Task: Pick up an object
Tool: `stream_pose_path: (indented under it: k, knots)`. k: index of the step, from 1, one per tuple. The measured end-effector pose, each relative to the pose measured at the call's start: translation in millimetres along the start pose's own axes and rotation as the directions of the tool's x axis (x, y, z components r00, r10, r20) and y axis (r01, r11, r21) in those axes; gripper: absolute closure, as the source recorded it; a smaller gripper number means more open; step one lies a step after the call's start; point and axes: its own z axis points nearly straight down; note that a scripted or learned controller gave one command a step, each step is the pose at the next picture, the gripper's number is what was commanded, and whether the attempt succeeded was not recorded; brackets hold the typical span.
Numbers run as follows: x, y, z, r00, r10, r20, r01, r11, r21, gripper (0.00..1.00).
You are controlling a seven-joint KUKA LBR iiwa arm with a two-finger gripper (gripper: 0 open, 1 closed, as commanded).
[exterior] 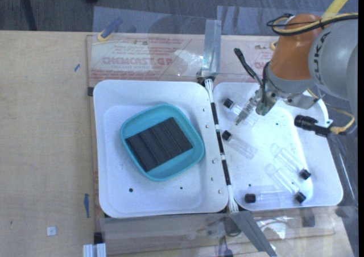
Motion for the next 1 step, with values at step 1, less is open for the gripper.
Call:
stream_pose_path:
  k: [1]
  knots:
    - [24.3, -20.5, 5.0, 0.999, -0.043, -0.013, 0.043, 0.999, 0.008, 1.0]
